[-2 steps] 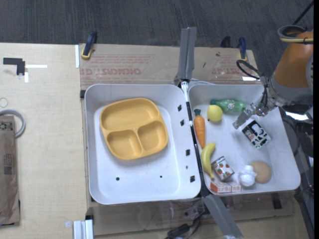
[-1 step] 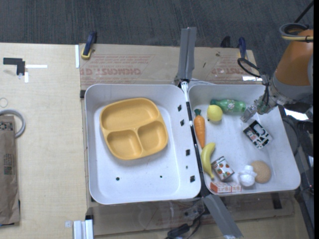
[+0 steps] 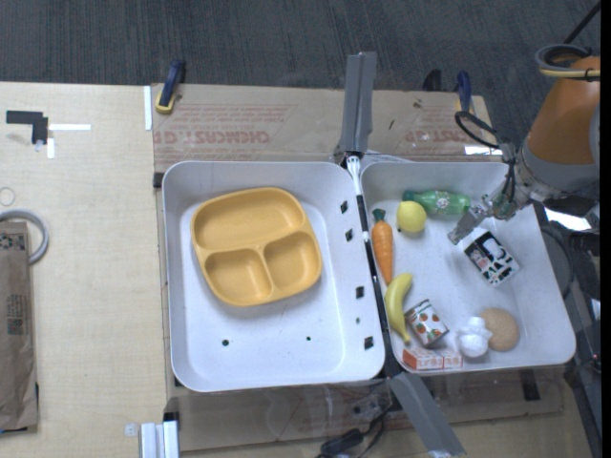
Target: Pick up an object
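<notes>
Hovering gripper [image 3: 474,219] just above-left of black-white carton [image 3: 490,258]; fingers seemingly parted, holding nothing.

Lighting is bright and even across the worktop [image 3: 86,256], apparently from overhead. Both white bins read clean; the left bin [image 3: 191,351] shows only soft, faint shadow under the yellow tray [image 3: 256,246]. Small items in the right bin [image 3: 544,294] cast short, diffuse shadows. A glare patch sits on the metal beside the arm [image 3: 563,122] at far right. Focus is moderate; fine print on packaging is unreadable. The far floor is dark.
</notes>
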`<action>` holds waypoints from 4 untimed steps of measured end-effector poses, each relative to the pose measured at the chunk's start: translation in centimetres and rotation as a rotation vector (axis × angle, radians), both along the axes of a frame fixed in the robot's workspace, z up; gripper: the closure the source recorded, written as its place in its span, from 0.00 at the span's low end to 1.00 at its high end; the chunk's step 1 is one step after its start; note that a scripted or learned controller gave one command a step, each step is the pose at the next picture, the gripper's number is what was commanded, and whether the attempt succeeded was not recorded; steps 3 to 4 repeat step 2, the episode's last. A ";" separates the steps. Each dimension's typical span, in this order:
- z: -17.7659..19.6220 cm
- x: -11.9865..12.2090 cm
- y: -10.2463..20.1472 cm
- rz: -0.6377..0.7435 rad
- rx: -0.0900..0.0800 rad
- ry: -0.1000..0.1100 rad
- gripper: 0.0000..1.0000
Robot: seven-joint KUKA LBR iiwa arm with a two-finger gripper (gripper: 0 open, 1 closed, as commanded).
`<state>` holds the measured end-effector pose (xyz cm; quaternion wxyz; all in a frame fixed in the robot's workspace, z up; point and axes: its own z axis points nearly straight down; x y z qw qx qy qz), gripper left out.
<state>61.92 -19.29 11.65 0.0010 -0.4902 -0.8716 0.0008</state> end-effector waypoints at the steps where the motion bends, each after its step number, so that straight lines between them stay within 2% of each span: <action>1: -2.7 -2.6 -1.5 -0.185 0.001 0.000 0.00; 2: -2.0 -2.6 -1.6 -0.184 0.000 0.001 1.00; 4: -2.0 -2.6 -1.6 -0.184 0.000 0.001 1.00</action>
